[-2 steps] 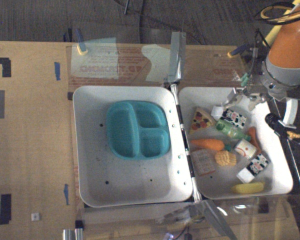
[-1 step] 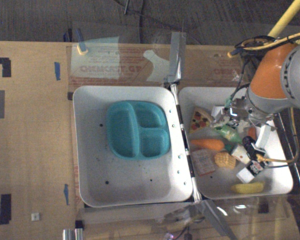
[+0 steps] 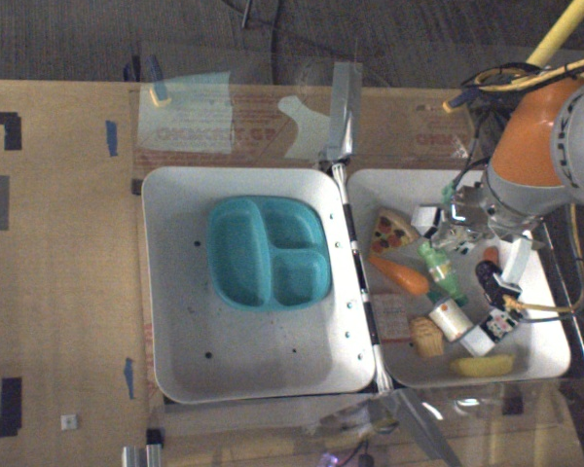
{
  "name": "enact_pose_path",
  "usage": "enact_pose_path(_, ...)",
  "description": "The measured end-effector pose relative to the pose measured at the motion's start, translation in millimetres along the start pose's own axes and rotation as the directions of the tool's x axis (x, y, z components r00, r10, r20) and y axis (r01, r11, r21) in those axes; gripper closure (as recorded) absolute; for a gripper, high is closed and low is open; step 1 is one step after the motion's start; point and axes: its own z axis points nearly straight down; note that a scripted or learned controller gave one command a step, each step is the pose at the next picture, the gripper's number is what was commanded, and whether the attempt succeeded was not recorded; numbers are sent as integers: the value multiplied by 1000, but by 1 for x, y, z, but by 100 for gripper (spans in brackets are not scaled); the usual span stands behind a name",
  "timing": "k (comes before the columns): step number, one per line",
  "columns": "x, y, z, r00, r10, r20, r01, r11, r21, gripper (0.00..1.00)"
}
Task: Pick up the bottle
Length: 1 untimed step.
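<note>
Bench: brown board. Black corner marks at the left edge, and short blue tape strips.

Far of the bins: a clear sheet over reddish print. Lettering too faint to read.

Left bin: one teal plate with three compartments, lying flat, far of centre. Small dark specks on the bin floor.

Right bin, left to right:
- pizza slice, far left corner.
- carrot, orange, just near of the slice, lying slantwise.
- flat pale card near of the carrot. Faint print, unreadable.
- bottle: small, translucent green, lying on its side. It slants from far-left to near-right and looks paler at the far end. No label or writing can be made out on it. It sits about mid-bin, just right of the carrot's thick end. Its near end is close to the can; contact not resolvable.
- can: short, white body with a brown end, tipped over.
- cracker, tan, just left of the can.
- banana, yellow, by the near wall.

Gripper: low over the bin, just far and right of the bottle's far end. How wide it stands cannot be made out, and nothing is seen held in it. Whether it touches the bottle is not resolvable.

Arm: orange band, entering from the right.
</note>
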Motion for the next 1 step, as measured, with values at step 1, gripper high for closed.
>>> enact_pose_path(1,0,0,0,1000,0,0,0,1000,0,0)
